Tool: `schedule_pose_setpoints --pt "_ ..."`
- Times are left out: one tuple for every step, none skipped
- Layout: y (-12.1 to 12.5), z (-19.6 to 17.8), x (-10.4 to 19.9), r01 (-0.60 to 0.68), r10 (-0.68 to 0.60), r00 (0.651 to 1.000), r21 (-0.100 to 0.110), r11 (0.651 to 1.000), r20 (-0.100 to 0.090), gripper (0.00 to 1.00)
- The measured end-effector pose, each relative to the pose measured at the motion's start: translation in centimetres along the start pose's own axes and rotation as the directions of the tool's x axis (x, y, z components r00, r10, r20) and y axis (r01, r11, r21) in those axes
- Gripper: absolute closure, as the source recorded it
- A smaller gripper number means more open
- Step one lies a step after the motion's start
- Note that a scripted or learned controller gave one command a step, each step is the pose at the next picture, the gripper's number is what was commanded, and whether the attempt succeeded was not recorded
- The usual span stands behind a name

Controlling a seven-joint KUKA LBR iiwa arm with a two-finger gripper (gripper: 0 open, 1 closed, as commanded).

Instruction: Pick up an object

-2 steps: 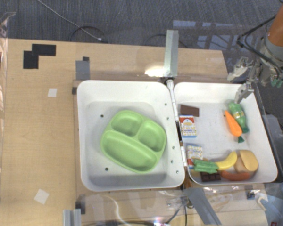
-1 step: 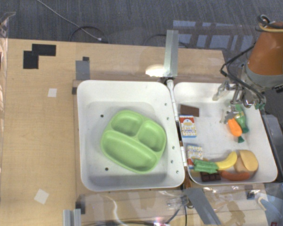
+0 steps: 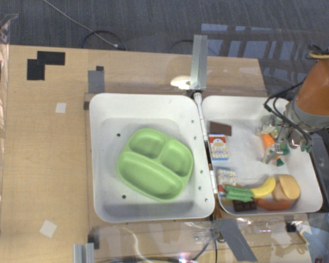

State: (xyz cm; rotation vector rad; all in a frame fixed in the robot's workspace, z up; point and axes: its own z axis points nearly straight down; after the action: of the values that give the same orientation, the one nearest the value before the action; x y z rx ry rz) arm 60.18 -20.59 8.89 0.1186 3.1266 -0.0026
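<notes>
Gripper (image 3: 277, 147) hangs low in your right bin (image 3: 247, 111), grasp state unclear; banana (image 3: 265, 188) lies just toward the near edge, long axis slanting.

You've got a wooden tabletop (image 3: 44, 147) with black tape patches (image 3: 44, 63) at the far left, a metal bracket (image 3: 199, 62) standing behind the gap between the bins, and a black cable (image 3: 101, 37) looping on the grey carpet (image 3: 153, 10) beyond.
</notes>
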Motion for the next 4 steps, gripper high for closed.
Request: schedule_pose_setpoints --pt "0.1 -1.6 -0.5 0.006 -0.006 1.000 0.002 1.000 0.015 1.00" --pt "0.2 -1.5 -0.5 0.007 -0.007 1.000 0.002 1.000 0.014 0.00" --pt "1.8 0.1 -1.5 -0.062 0.062 0.998 -0.001 0.998 -0.001 0.00" --pt "1.9 -1.5 -2.0 -0.057 0.057 0.998 0.001 0.998 0.014 1.00"
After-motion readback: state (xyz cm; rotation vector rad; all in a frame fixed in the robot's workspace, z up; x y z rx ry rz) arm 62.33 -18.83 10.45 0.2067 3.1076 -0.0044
